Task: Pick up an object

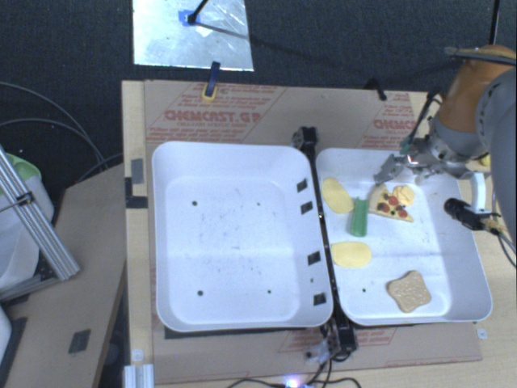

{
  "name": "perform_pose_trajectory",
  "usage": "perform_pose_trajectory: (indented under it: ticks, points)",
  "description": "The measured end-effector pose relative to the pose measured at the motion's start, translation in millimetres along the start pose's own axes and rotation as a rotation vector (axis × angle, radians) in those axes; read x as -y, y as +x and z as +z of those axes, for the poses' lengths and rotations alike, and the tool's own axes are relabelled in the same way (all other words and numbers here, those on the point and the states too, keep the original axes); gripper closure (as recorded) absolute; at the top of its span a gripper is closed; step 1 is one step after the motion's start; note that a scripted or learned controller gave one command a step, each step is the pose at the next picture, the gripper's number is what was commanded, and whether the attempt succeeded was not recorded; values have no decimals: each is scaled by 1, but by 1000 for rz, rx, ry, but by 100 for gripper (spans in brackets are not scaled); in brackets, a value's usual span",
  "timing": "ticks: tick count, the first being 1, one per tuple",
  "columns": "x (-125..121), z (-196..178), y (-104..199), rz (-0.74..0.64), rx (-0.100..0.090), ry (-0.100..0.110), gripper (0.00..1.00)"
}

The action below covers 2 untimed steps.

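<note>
We see the surface (137,217) carrying two white bins; the left bin (234,233) lies beside the right bin (460,265). The arm (477,95) reaches in, partly cut off, over the right bin's far end. There lie a pizza slice (393,204), two yellow pieces (338,194) (351,255), a green stick (358,217) and a biscuit (409,291). The gripper (392,168) hovers just above the pizza slice, fingers apart, nothing between them. We judge no pick done yet.
</note>
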State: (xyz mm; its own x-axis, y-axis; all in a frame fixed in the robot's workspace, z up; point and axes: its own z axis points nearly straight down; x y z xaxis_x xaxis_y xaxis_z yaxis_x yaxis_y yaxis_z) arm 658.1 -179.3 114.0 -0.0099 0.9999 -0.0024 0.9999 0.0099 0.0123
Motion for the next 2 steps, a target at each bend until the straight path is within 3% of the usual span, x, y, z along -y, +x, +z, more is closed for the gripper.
perform_pose_trajectory:
  ticks: [1,2]
  points:
    - [75,-134,10,9,0,0,0]
    - [24,31,51,1,-1,5,0]
